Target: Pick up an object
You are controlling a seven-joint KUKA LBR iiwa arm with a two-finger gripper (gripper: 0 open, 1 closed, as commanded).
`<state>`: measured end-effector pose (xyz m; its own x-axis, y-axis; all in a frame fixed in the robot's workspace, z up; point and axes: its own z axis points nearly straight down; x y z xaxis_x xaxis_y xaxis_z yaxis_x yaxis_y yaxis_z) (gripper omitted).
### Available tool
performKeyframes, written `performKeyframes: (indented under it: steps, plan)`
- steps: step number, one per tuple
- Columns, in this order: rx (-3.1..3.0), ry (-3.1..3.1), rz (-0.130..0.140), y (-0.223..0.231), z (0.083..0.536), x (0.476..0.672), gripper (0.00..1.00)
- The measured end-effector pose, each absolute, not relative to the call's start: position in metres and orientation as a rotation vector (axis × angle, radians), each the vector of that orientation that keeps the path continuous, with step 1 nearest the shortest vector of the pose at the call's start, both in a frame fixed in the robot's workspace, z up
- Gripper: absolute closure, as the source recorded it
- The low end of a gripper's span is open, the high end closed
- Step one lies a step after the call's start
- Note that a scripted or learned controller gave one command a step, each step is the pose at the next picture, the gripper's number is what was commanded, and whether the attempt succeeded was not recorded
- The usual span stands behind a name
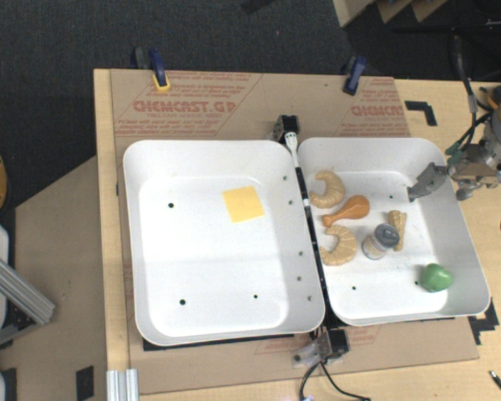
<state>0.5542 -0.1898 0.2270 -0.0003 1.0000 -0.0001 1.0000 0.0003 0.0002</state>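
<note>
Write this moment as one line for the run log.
gripper: over right bin's right side, holding nothing | right bin: croissants, drumstick, green ball | left bin: yellow square

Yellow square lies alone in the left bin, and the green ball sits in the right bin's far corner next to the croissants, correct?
Not quite. The camera view shows the green ball in the right bin's near right corner, apart from the croissants. The yellow square does lie alone in the left bin.

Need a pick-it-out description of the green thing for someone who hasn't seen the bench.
Of the two white bins, take the right bin, the one that holds the pile of toy food. Go to its near right corner: the green ball lies there alone, apart from the croissants and the orange drumstick clustered by the divider. It is the only green and only round thing in either bin.
</note>
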Motion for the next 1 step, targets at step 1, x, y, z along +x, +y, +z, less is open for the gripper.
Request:
performKeyframes:
  steps: [1]
  plan:
    - [2.215,2.232,0.004,-0.1027,0.0797,0.5854,0.0]
